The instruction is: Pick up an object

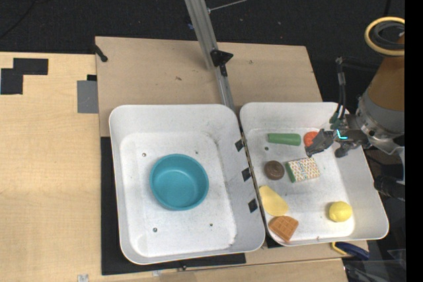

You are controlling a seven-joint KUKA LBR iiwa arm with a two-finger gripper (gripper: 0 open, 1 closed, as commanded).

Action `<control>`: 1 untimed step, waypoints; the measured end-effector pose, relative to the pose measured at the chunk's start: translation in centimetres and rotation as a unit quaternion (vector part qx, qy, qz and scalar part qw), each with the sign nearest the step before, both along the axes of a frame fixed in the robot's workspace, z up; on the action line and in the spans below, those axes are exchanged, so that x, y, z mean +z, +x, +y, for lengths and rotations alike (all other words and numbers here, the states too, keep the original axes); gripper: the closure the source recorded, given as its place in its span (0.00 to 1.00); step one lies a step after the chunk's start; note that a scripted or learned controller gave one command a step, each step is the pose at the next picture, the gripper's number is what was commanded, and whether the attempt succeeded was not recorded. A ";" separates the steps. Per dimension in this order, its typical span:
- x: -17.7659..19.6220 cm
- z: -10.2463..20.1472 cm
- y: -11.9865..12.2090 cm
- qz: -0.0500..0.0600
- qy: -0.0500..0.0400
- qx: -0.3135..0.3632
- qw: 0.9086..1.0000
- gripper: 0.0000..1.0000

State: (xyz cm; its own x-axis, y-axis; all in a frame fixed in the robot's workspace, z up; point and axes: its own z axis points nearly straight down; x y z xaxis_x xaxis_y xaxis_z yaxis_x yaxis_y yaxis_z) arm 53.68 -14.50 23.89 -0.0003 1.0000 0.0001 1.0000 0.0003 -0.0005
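The right bin (370,172) holds several small objects. Among them are a green piece (284,139), an orange-red piece (308,139), a brown round piece (274,170) and a patterned box (304,170). Nearer the front lie a pale yellow piece (272,200), a waffle-like piece (283,228) and a yellow lemon (340,211). My gripper (334,145) hangs over the bin's upper right part, open, with its fingers spread and nothing between them. Its left finger (322,141) sits right beside the orange-red piece and partly covers it. The patterned box lies just below-left of the gripper.
The left bin (132,135) holds a blue bowl (178,181). A slanted metal rail (201,16) runs down to the seam between the bins. The arm's grey body (386,96) comes in over the right bin's right rim.
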 end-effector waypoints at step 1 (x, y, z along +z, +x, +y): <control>0.0 0.0 0.0 0.000 0.000 0.000 1.000 0.00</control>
State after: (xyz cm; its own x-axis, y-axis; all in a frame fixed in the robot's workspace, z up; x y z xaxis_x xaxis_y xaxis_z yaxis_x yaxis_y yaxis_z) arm 53.68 -14.50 23.88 -0.0003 1.0000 0.0001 1.0000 0.0003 -0.0006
